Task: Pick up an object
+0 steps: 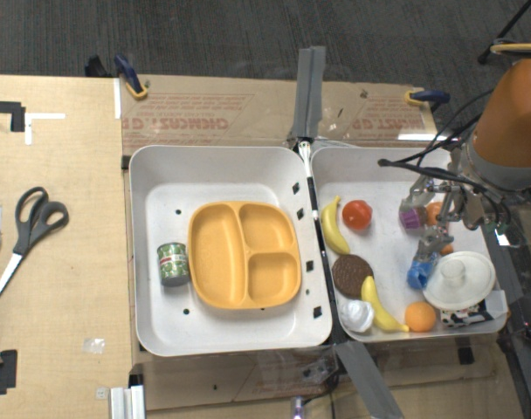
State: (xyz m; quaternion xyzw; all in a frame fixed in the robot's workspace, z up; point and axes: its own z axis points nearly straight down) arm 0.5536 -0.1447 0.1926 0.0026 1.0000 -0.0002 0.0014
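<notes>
Two bins: shallow, white, glossy, side by side on tabletop (56, 321).
Left bin (152, 321): yellow three-compartment plate (245, 254), small green can (172, 263).
Right bin (383, 177): bananas (334, 227), tomato (357, 215), orange (420, 316).
End effector (440, 221): above right bin; finger state cannot tell.

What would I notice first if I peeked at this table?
Probably the big yellow divided plate in the middle of the left bin, with a small green can beside it. Then the right bin, crowded with toy food like a red tomato and two bananas, where the robot's pincer hangs.
</notes>
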